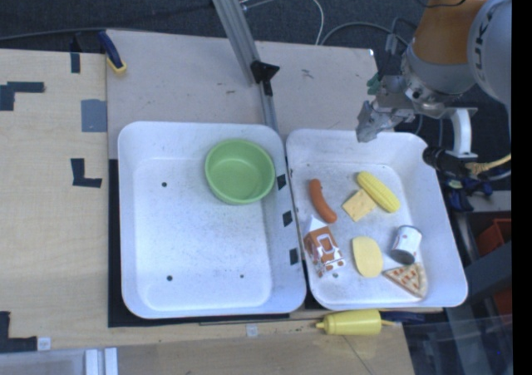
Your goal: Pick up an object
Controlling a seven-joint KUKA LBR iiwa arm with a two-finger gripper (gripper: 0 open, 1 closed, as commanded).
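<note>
My gripper [371, 127] hangs over the far edge of the right bin [432, 199], high above its contents and holding nothing that I can see. Below it in that bin lie a yellow corn cob [377, 190], a yellow cheese wedge [358, 205], an orange-red sausage [322, 200], a small red and white carton [323, 250], a pale yellow oval piece [366, 256], a silver can [406, 242] and a pizza slice [406, 279]. A green bowl [239, 170] sits at the far right of the left bin [166, 224].
A yellow mustard bottle [352, 323] lies on the bench just in front of the right bin. A slanted metal pole [237, 24] rises behind the bins. Cables run over the bench at the back, near the arm.
</note>
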